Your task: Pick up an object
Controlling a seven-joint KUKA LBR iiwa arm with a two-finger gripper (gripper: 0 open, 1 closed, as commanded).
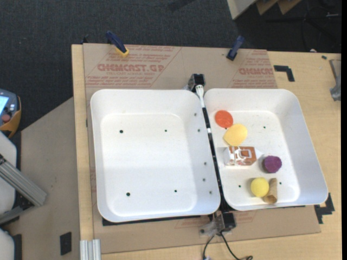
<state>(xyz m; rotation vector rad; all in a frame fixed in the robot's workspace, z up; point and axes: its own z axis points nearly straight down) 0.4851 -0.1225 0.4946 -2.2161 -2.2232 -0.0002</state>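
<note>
Objects for picking, six in all, are lying clustered in the right bin, toward its inner wall; any one of them is serving as a fair target. Claw: its state cannot be told from this view.

1. Bench, pale wood, is carrying a printed brown cardboard sheet that is acting as a flat underlay.
2. Left bin, shallow white moulded plastic with rounded corners and small dark holes in its floor, is sitting beside the right bin, their rims touching along the middle.
3. Right bin, same make, is holding all the objects.
4. Blue clamps at the far edge are pinning the cardboard down, likely to stop it shifting; black clips at the seam appear to be keeping the bins together.
5. Packet, flat, white and orange, printed wrapper, is lying at the middle of the cluster.
6. Yellow rounded piece, smooth, is lying just beyond the packet, touching or nearly so.
7. Orange piece, flattish oval, is sitting farthest back, just beside the yellow one.
8. Purple ball, matte, is resting right of the packet, slightly apart.
9. Small yellow ball is lying nearest the front rim.
10. Brown stub, cork-like, is leaning against that ball.
</note>
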